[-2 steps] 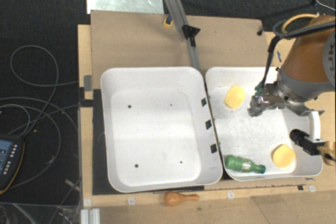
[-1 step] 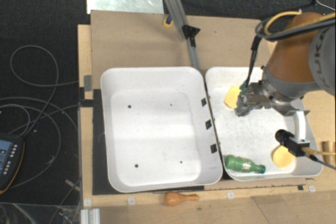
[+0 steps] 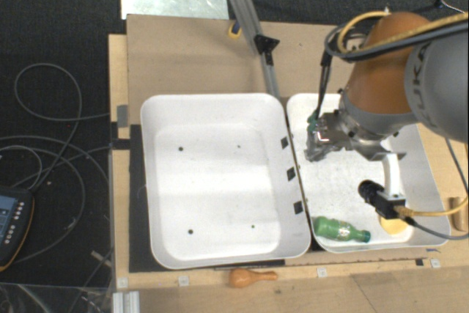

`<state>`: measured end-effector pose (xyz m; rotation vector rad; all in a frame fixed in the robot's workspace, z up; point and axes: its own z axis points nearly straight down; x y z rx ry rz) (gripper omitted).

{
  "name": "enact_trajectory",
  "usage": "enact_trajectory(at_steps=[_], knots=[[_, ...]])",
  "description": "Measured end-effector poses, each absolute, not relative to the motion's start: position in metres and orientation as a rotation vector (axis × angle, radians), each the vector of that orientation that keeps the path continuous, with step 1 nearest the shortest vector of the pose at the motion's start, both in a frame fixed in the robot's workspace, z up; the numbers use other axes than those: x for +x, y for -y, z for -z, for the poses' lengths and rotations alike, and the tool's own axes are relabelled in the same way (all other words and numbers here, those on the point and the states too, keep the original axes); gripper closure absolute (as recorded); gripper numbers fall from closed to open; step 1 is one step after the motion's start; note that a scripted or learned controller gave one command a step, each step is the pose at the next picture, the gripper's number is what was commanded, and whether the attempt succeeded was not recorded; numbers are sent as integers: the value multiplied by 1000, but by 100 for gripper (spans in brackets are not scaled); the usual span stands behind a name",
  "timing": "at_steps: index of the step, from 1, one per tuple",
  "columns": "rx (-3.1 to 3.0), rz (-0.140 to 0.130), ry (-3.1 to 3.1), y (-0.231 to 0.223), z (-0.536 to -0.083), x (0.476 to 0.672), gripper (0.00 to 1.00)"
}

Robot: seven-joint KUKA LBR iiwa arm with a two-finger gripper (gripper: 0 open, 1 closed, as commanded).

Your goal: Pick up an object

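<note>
- Two shallow white bins are sitting side by side on the bench (image 3: 190,48), the left bin (image 3: 157,128) and the right bin (image 3: 432,194), probably so that a picked thing can be carried from one to the other.
- Reaching in from the right, the grey arm (image 3: 440,84) with its orange band (image 3: 385,62) is hanging over the right bin, its wrist bending down toward that bin's upper left part, near the wall it shares with the left bin.
- The gripper (image 3: 316,143) is pointing downward close to the bin floor; the wrist body is hiding its tips, so I cannot tell how the jaws are standing, and nothing is showing between them.
- A green bottle (image 3: 341,230) is lying on its side near the front edge of the right bin, apart from the gripper; I judge it the likeliest thing to pick, and it is lying untouched.
- A yellowish object (image 3: 394,224) is resting just beside the bottle to the right, partly under a black fitting on the arm, too hidden to name.
- An orange pear-shaped object (image 3: 250,276) is lying outside both bins on the bench's front strip, probably beyond the working area.
- Judging from this, the pick is not yet done.
</note>
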<state>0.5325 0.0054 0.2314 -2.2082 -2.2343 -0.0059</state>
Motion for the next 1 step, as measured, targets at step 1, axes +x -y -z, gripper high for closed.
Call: enact_trajectory(at_steps=[1], knots=[[-2206,5,2234,-66,-237,524,100]])
